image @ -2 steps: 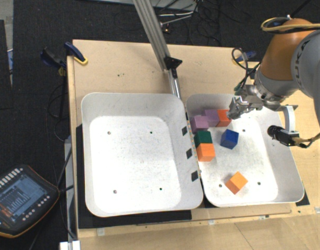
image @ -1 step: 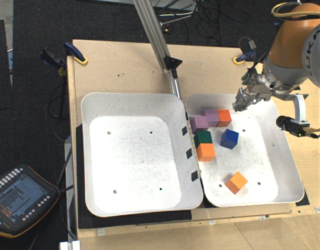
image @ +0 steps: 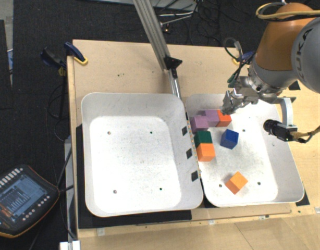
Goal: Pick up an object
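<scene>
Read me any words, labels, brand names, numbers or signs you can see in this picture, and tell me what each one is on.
None can be read.
Handheld pendant, lower left beside the bench: its screen shows coloured rows, too small and blurred to read.
Arm's orange band: no lettering visible.
Blocks in the right bin, such as the blue block and purple block: plain faces, no markings.
Left bin: specks only, no text.

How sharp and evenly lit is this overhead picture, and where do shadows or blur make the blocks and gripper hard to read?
Camera view: lighting is soft and even, no strong glare on the white bins; the blue block and orange block look sharp with faint shadows; the gripper is dark and slightly soft, so its tips blur into the purple block.
</scene>
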